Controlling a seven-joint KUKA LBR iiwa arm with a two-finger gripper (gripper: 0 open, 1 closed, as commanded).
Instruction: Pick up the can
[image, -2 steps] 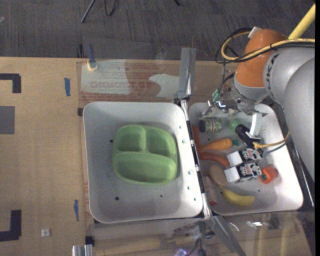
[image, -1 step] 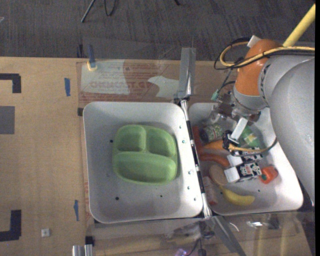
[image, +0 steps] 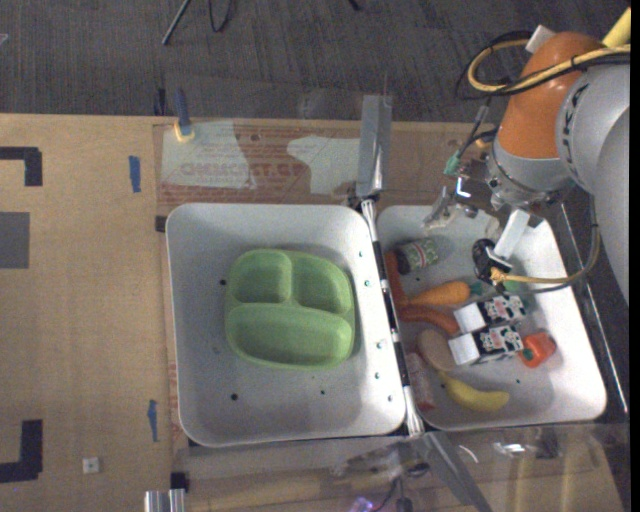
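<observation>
Two white bins sit on the bench; the can (image: 417, 253) lies at ten o'clock in the right bin (image: 585, 400). Approach step: gripper (image: 455, 205) hovers just above, jaw state untellable; next comes descent.

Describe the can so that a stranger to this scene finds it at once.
Start at the right bin, the one crowded with toy food. Go to its far left corner, just beyond the carrot. The can lies there on its side: a small dark cylinder with a green label, the one cylinder among its neighbours.
</observation>
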